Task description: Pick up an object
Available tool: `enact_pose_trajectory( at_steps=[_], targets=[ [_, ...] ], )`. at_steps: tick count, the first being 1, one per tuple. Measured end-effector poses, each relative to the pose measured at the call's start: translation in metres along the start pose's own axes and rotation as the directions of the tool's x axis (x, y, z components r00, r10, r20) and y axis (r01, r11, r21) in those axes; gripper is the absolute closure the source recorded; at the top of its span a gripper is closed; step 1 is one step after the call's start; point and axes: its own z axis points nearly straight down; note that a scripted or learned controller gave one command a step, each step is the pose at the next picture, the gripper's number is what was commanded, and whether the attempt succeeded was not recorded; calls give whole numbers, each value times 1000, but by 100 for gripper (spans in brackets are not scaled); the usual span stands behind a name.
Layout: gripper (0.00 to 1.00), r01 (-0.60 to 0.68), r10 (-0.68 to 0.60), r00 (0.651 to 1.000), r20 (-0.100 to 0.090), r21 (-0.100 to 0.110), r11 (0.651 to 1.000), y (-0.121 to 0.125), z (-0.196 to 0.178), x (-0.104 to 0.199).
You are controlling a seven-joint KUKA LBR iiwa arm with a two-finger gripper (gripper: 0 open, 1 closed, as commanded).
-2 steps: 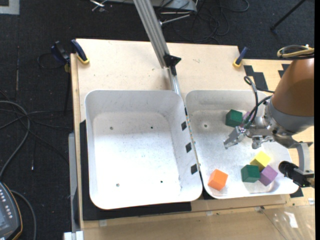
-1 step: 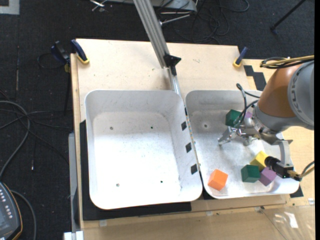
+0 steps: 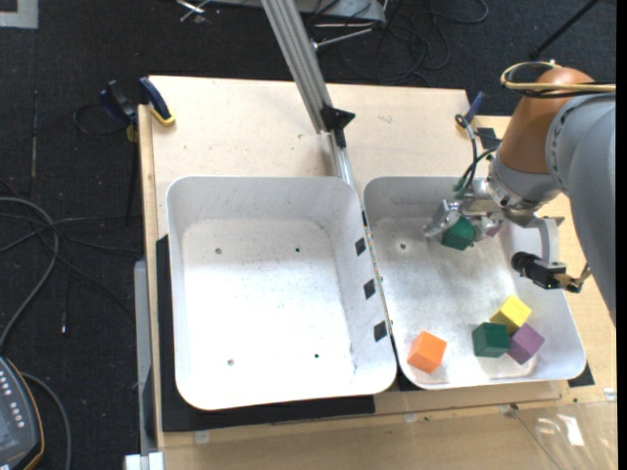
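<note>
Green block (image 3: 458, 234) in pincer (image 3: 453, 225), other blocks (image 3: 507, 333) apart.

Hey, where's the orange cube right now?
The small orange cube lies in the right-hand white bin, near its front-left corner, apart to the left of the green cube, yellow cube and purple cube.

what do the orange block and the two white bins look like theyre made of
Orange block: matte, soft-edged and evenly coloured, likely foam or painted wood; the view leaves it open.
White bins, left and right: thin moulded plastic by the look, with rounded corners and curled rims, a dull finish and dark scuff specks.
</note>
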Motion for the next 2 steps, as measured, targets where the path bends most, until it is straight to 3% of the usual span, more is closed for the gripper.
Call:
enact_pose_trajectory(
  at_steps=[1,2],
  targets=[
    [100,1,-1,1000,2,2,1000,-2,-10,0],
    [100,6,-6,1000,-4,2,1000,-87,-109,132]
  ],
)
